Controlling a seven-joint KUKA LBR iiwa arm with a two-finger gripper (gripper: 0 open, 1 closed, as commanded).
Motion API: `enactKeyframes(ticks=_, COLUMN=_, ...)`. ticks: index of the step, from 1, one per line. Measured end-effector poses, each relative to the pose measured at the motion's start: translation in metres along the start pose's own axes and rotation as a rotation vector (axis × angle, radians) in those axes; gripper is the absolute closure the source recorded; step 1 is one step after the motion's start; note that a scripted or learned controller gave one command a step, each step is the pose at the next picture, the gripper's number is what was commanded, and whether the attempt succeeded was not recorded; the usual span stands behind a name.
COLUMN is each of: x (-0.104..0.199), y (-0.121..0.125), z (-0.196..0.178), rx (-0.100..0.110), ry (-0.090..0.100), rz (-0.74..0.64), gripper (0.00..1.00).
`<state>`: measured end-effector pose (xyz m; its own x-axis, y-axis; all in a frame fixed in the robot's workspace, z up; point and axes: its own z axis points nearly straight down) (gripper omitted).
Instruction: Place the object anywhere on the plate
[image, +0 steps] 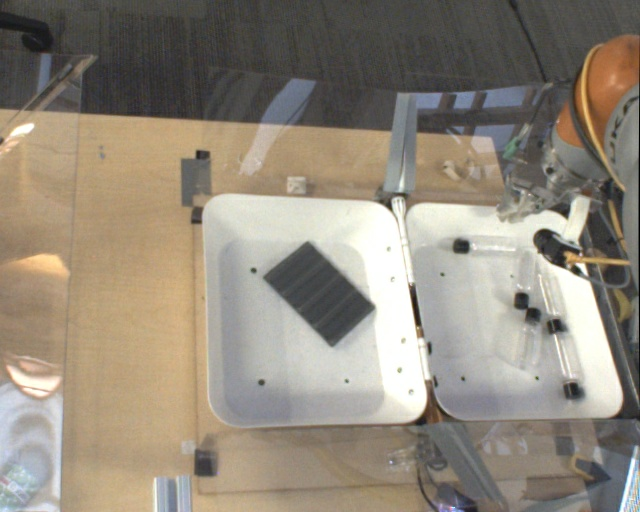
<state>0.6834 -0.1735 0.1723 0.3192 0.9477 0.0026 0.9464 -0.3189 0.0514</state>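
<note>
Arm (600, 100) is parked over the right bin's (480, 400) far right corner. Gripper (522, 200) sits at that bin's far rim; from this slant its state can't be told.

Objects: several clear tubes with black caps (540, 300) are scattered across the right half of the right bin, one more (478, 243) near its far edge, some overlapping. Plate (319, 293), a dark ribbed square, lies turned diagonally near the middle of the left bin (225, 400), nothing on it.

Judgement: pick not started. Best target is likely the lone tube by the far edge, clear of the cluster. Close across the tube's width at mid-length, since a clear round body will roll and slip. Lift above the divider between the bins, then release low over the plate's centre, tube along the ribs so it doesn't roll off.

No readable labels or writing anywhere.
</note>
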Motion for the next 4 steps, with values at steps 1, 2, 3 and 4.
enactKeyframes(ticks=1, x=0.0, y=0.0, z=0.0, rx=0.0, ry=0.0, rz=-0.001, gripper=0.0)
enactKeyframes(ticks=2, x=0.002, y=0.002, z=-0.012, rx=-0.005, ry=0.0, rz=-0.006, gripper=1.0)
enactKeyframes(ticks=3, x=0.002, y=0.002, z=-0.012, rx=-0.005, ry=0.0, rz=-0.007, gripper=0.0)
enactKeyframes(ticks=4, x=0.004, y=0.004, z=-0.024, rx=-0.01, ry=0.0, rz=-0.012, gripper=1.0)
